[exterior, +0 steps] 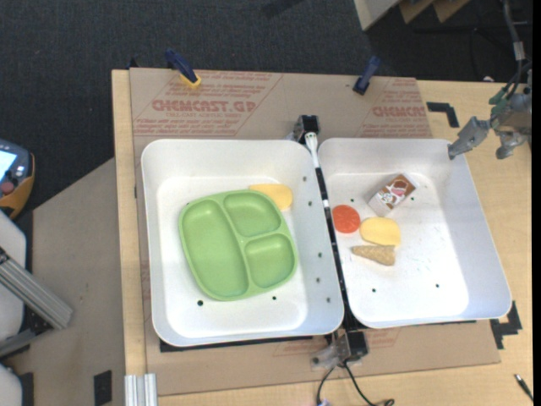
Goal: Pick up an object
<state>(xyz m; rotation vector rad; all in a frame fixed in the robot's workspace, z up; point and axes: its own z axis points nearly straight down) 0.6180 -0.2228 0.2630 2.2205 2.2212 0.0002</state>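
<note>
The right bin (pixel 473 252) holds a small brown-and-white packet (pixel 391 193), a red round piece (pixel 345 218), a yellow piece (pixel 380 230) and a tan wedge (pixel 374 255), grouped in its left half. A yellow item (pixel 272 195) lies in the left bin (pixel 161 227), touching the far rim of a green divided plate (pixel 238 244). My gripper (pixel 483 142) hovers over the far right corner of the right bin, well right of the packet. It is open, fingers spread, nothing between them.
Both bins sit on a brown cardboard sheet (pixel 211 100) held by blue clamps (pixel 182 68) at the back. Black clips (pixel 307 129) join the bins at the middle seam. The right bin's right half is bare white floor.
</note>
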